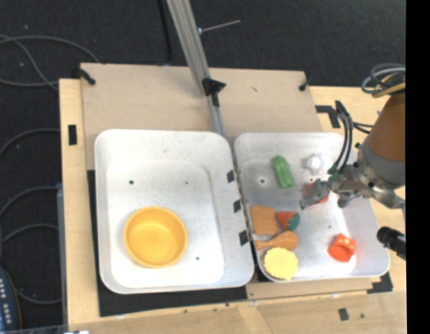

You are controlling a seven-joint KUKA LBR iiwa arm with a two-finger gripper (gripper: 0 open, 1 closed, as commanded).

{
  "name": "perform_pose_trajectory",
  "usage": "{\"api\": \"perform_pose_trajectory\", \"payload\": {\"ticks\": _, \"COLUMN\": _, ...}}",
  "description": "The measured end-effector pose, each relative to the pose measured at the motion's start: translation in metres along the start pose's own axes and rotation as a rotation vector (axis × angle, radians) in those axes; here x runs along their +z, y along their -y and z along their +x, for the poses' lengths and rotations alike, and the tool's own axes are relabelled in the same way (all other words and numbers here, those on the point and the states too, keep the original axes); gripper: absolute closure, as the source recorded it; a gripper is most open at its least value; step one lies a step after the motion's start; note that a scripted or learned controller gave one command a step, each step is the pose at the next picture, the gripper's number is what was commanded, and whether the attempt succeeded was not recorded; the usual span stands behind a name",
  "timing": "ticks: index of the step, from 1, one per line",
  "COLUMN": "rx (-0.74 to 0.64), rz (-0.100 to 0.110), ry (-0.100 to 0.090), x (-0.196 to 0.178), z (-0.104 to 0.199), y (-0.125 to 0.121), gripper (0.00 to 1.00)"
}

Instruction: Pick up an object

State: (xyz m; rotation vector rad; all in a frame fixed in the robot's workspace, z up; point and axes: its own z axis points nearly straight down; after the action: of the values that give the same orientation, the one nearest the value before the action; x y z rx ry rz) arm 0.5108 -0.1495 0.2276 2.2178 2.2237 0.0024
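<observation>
My gripper (316,195) hangs over the middle of the right bin (361,259), reaching in from the right. A small red bit shows at its upper edge; I cannot tell whether it is a loose object or part of the tool. A green oblong piece (282,171) lies left of and above the gripper. A pale whitish object (313,163) lies just behind it. Lower left of the gripper are a brown-orange block (264,220), a small red and green item (290,220), a tan piece (280,241) and a yellow disc (280,262). An orange-red object (341,248) lies at the lower right.
The left bin (166,158) holds a yellow bowl (156,236) at its near left. A slanted metal pole (190,40) rises behind the bins. The arm's orange band (389,134) stands at the right bin's right side.
</observation>
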Motion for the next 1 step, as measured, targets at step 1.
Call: {"api": "perform_pose_trajectory", "payload": {"ticks": 1, "rx": 0.002, "rz": -0.001, "ry": 0.000, "x": -0.0001, "z": -0.0003, "y": 0.0000, "gripper": 0.00}}
